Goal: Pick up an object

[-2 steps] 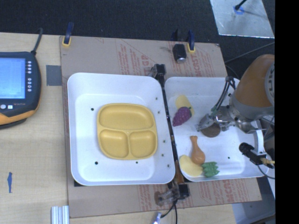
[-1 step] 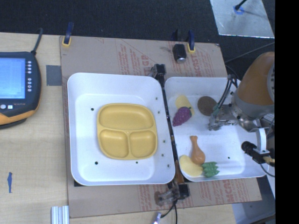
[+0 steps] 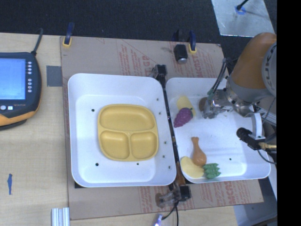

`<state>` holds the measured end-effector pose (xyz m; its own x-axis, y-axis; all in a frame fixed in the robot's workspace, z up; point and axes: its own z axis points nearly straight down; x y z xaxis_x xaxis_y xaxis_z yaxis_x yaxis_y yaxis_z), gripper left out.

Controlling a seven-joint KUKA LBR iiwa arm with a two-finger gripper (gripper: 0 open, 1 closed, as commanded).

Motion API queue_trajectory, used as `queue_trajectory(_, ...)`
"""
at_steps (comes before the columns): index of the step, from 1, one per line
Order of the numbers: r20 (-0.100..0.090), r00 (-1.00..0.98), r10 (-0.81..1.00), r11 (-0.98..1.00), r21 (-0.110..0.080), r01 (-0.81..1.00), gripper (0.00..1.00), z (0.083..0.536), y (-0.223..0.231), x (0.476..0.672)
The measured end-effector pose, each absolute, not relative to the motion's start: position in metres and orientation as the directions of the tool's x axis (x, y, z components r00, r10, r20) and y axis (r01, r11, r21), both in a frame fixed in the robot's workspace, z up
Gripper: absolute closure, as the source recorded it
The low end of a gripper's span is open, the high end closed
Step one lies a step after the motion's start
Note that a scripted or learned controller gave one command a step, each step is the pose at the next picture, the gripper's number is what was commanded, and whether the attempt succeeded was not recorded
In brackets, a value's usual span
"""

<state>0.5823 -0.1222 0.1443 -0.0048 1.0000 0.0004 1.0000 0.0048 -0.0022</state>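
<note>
Bench is light wood, with a brown cardboard sheet under two white bins; dark floor along the top of frame. Teach pendant at the left edge.

Left bin, centre-left, holds a yellow divided plate. Right bin, centre-right, holds the toy food: purple grapes touching a pale yellow piece near its upper left, and a drumstick, a yellow banana-like piece and a green item clustered at the lower left.

Gripper sits in the right bin's upper middle; can't tell its opening. Grapes lie just left of it, apart.
</note>
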Motion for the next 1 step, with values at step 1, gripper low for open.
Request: queue_trajectory(1, -0.001, -0.004, 1.000, 0.004, 0.000, 1.000, 1.00, 0.2221, -0.1717, 0.6347)
